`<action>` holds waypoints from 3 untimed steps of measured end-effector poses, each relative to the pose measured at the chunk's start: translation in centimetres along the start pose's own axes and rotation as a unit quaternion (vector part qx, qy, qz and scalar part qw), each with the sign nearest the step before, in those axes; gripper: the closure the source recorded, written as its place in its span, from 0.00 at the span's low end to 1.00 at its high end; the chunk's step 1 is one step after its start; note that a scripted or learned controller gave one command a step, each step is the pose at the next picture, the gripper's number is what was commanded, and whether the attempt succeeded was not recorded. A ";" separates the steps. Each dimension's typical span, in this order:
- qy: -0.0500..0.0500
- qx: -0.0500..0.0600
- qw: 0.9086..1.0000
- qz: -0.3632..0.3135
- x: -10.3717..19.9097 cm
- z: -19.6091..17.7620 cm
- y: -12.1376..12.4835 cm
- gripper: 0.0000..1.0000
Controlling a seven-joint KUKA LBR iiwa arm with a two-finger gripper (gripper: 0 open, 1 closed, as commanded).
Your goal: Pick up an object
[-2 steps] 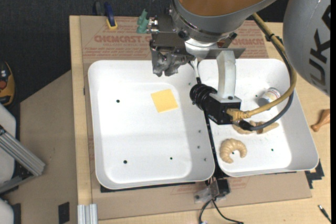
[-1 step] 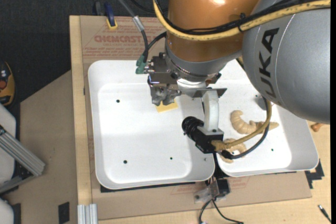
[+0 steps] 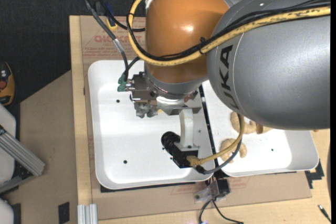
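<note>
My gripper (image 3: 144, 106) hangs over the upper middle of the left bin (image 3: 113, 134), under the orange wrist band and the big grey arm. Just its grey metal body shows, close above the white floor, and I see nothing in it. In the right bin (image 3: 278, 157), near its left wall, lie pale tan lumpy pieces (image 3: 245, 126), partly hidden by the arm and a yellow cable. I cannot tell whether they are one object or two.
The divider (image 3: 209, 128) between the two bins runs just right of the gripper. The arm hides most of the right bin and the back of the left one. A brown board (image 3: 84, 113) lies under both bins, with dark floor beyond.
</note>
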State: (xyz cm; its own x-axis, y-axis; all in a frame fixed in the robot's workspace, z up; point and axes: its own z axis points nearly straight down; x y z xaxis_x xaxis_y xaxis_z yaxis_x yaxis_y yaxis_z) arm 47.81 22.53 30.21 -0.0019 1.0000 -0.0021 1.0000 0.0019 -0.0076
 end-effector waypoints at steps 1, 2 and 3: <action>0.006 -0.014 1.000 0.000 -0.2 -22.4 1.4 1.00; -0.003 0.005 1.000 0.002 -0.1 -2.9 -0.2 1.00; 0.006 -0.013 1.000 0.000 -0.1 -18.9 0.0 1.00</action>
State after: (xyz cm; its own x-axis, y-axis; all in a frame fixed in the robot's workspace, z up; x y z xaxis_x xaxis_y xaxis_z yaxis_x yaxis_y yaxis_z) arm 48.00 22.44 49.07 -0.0022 1.0000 0.0093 0.9998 0.0020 0.0182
